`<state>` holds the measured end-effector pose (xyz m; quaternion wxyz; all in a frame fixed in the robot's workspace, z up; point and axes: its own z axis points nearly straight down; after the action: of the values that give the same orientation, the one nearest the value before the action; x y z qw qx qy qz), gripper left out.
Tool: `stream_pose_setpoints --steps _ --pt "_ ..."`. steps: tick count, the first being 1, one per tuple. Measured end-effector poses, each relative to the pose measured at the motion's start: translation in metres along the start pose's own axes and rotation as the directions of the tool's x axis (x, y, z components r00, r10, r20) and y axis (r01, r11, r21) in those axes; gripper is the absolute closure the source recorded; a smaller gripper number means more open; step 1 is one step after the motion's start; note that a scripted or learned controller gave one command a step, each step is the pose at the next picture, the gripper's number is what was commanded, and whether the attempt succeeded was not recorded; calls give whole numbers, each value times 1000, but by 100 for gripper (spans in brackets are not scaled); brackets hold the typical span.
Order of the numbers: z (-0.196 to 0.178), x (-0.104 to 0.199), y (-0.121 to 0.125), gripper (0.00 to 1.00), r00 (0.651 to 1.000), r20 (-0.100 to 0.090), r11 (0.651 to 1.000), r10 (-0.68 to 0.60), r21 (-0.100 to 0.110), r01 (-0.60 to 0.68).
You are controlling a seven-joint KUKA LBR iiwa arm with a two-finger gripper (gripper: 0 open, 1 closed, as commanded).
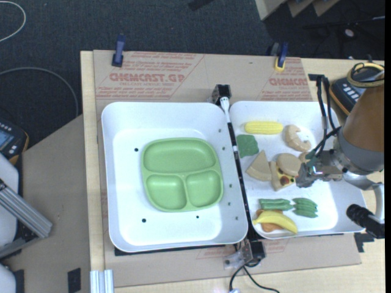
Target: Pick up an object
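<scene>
The right bin (333, 221) holds toy food: a yellow corn cob (263, 127), a beige bread-like piece (299, 138), a green leafy piece (247, 145), a tan wedge (259, 166), a brown bun-like item (286, 163), green pea pods (289, 206) and a banana (276, 222). My gripper (305, 171) hangs low over the bin's middle, just right of the bun-like item and touching or nearly touching it. Nothing shows between its fingers.
The left bin (119, 170) holds a green three-compartment plate (182, 174). A black divider bar (233, 151) runs between the bins. Blue (118, 52) and yellow (280, 57) clamps sit on the bench's far edge. The arm's body (366, 127) covers the right bin's right side.
</scene>
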<state>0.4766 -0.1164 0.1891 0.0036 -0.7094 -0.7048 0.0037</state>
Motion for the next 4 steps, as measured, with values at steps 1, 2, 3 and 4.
stream_pose_setpoints --steps 1,2,3,4 --pt "78 -51 1 100 1000 -1 1000 0 -3 0" --pt "106 -62 3 100 1000 -1 1000 -4 -6 4" --pt "103 -97 69 100 1000 4 1000 -8 -17 8" --pt "105 -49 4 100 1000 -4 1000 -6 -4 6"
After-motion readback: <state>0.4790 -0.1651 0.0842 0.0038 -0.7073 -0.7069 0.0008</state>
